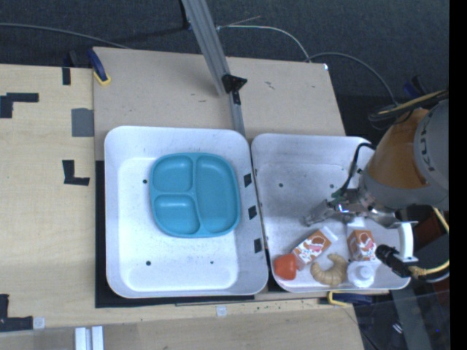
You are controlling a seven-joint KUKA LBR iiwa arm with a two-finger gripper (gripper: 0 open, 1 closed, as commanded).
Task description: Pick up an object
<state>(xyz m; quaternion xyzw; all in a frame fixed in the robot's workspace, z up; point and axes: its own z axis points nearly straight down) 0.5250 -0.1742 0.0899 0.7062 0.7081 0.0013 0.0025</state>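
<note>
Where it lies, croissant (330, 268) looks golden, curved

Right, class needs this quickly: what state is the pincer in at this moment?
Pincer: low in the right bin, nothing seen between its tips; open or closed cannot be told.

Grey arm (438, 148) at right of frame, orange band (394, 155) above wrist, black cable alongside, metallic grey tool (328, 211).
</note>
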